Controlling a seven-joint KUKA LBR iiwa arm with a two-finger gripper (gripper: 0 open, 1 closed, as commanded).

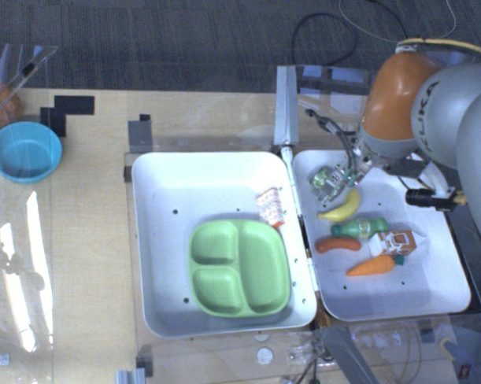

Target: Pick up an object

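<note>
The gripper hangs low over the far end of the right bin, close to that bin's left wall, with the arm coming in from the far right corner. From where I stand the gripper is a tangle of metal and green circuitry, and I cannot tell how its jaws are set or whether anything is in them.

The nearest thing to it is the banana, which lies just on the near side of the gripper, perhaps touching it; the view is too cluttered there to be sure. The banana's long axis runs slantwise, from near the bin's left wall up toward its far right, curving as it goes.

Beyond it, toward the near edge, come a green bottle, a sausage right beside it, a small carton and a carrot, all bunched around the bin's middle.

The left bin holds a green tray and a small packet by its right wall, across the divide from the gripper.

I'd judge the banana the likely pick: a short shift toward the near edge would bring the jaws over it, and they would want to close across its slant rather than along it.
</note>
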